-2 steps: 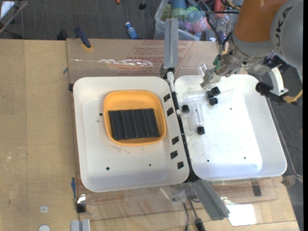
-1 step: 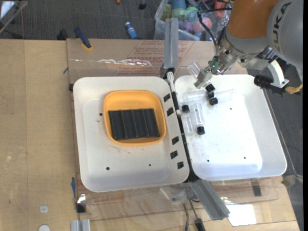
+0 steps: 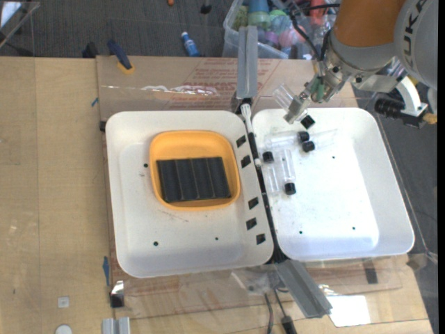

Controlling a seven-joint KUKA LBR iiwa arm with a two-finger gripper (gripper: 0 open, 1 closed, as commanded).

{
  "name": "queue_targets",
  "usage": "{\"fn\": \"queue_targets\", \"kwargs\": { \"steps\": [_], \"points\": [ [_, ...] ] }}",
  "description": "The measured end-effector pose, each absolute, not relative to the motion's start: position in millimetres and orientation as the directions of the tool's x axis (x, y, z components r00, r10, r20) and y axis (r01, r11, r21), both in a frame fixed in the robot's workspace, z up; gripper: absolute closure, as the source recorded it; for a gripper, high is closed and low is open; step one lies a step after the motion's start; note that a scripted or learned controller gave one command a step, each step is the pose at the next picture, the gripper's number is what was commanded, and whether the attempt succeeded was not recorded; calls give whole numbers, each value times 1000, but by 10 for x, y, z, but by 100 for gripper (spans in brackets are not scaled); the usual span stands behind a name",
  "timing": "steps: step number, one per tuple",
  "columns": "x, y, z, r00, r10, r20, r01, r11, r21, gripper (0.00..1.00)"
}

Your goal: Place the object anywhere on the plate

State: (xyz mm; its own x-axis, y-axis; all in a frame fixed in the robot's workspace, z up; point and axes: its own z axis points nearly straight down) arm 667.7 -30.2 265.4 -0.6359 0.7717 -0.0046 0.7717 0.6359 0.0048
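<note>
A black ridged rectangular object [image 3: 193,179] lies flat in the middle of the orange plate [image 3: 163,148], which sits in the left white bin [image 3: 132,249]. My gripper [image 3: 279,172] hangs over the left part of the right white bin [image 3: 348,214], well apart from the plate. Its clear fingers [image 3: 286,179] with black tips stand spread, open, with nothing between them. The orange-banded wrist [image 3: 368,12] reaches in from the upper right.
A grey metal rail [image 3: 246,68] and a row of black tabs [image 3: 252,204] mark the divide between the bins. Behind the bench a clear tub [image 3: 268,12] holds several coloured items. A black cable and fitting [image 3: 400,106] hang by the arm at the right.
</note>
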Motion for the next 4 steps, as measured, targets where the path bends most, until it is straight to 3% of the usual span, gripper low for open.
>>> {"fn": "queue_targets", "kwargs": {
  "steps": [1,2,3,4],
  "points": [
    [6620,-519,2936,-673,740,-6,740,673,5,100],
    [6614,-642,2674,-701,713,0,713,701,0,100],
    [6629,-820,3126,-813,582,-7,582,813,4,100],
    [6606,-1276,3319,-854,520,-8,520,854,3,100]
  ]
}}
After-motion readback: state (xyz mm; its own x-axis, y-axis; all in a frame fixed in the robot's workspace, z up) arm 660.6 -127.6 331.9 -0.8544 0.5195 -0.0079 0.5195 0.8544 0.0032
